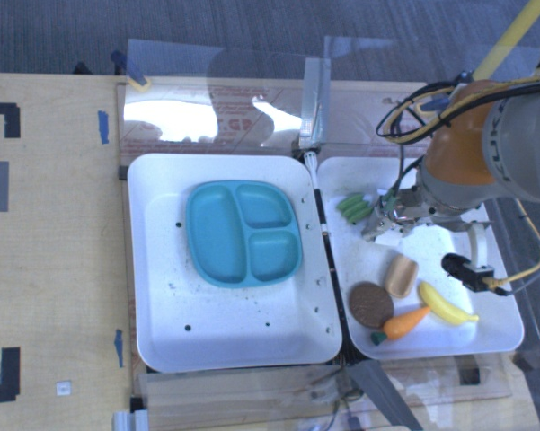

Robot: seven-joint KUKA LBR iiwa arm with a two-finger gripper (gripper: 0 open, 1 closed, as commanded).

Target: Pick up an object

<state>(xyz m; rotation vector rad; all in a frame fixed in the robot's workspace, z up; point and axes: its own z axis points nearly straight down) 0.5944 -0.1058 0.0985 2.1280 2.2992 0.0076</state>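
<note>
Hovering over the right bin (503, 330) near its far-left corner, the gripper (382, 220) sat just beside the green pea pod (352, 207), its grip unreadable, with nothing visibly lifted, while bread roll (401, 276), cookie (370, 303), carrot (404, 322) and banana (445, 303) lay untouched toward the near edge.

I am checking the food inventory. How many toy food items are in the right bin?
5. Green vegetable at the upper left by the gripper; bread piece in the middle; brown round patty lower left; carrot below; banana lower right. The arm may hide more.
</note>
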